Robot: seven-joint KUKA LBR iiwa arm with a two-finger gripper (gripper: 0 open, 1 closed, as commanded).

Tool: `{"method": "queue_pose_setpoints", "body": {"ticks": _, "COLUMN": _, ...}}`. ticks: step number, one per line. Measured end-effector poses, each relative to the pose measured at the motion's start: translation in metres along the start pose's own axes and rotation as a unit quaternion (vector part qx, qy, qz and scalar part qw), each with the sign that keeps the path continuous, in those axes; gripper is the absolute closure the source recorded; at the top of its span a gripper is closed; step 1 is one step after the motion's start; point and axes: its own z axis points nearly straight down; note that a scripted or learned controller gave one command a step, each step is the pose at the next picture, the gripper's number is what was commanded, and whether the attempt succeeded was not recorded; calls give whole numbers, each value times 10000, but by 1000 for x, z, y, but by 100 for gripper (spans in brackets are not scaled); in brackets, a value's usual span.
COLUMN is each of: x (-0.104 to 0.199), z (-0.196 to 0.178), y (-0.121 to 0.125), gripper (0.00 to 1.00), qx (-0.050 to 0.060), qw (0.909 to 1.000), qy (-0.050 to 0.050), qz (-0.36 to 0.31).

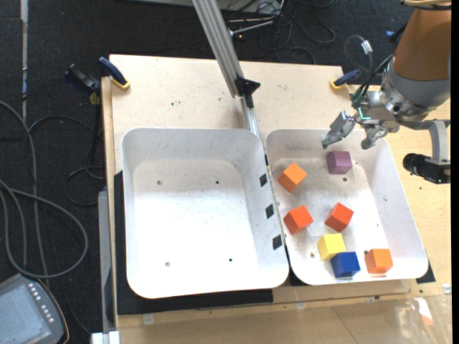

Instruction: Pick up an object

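Purple cube [338, 162] lies loose in right bin [401, 213].

Dark floor [50, 34], loose cables [36, 213], pale bench [179, 92]

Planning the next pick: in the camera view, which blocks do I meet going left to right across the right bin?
Orange block at upper left → orange block below it → yellow block → blue block → orange block at the near right. The purple and remaining orange block overlap that span.
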Motion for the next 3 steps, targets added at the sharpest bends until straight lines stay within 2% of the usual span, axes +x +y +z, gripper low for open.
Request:
{"method": "queue_pose_setpoints", "body": {"ticks": 1, "x": 0, "z": -2, "y": 1, "gripper": 0, "qx": -18, "qw": 10000, "qy": -4, "qz": 3}}
{"method": "queue_pose_setpoints", "body": {"ticks": 3, "x": -3, "z": 95, "y": -12, "gripper": 0, "qx": 7, "qw": 10000, "qy": -2, "qz": 16}}
